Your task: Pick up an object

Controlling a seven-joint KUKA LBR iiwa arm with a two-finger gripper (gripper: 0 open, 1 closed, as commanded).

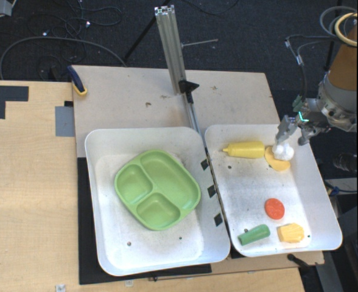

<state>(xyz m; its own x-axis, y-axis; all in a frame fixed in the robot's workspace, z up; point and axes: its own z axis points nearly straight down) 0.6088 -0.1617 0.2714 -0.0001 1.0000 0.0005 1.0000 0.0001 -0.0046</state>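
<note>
My gripper (pixel 294 133) hangs over the far right corner of the right bin (pixel 322 194), its fingers spread open with nothing between them. Just below its left finger (pixel 285 128) lies a small white lump (pixel 282 150) on top of a pale yellow disc (pixel 280 163). A yellow squeeze bottle (pixel 245 150) lies on its side to the left of them. Nearer the front of the bin are a red round piece (pixel 274 208), a green cylinder (pixel 254 234) and a yellow block (pixel 291 232).
The left bin (pixel 100 224) holds a green divided plate (pixel 157 188). An upright aluminium post (pixel 171 47) stands behind the bins, near where they meet. Black clips (pixel 210 190) mark the rim between the bins.
</note>
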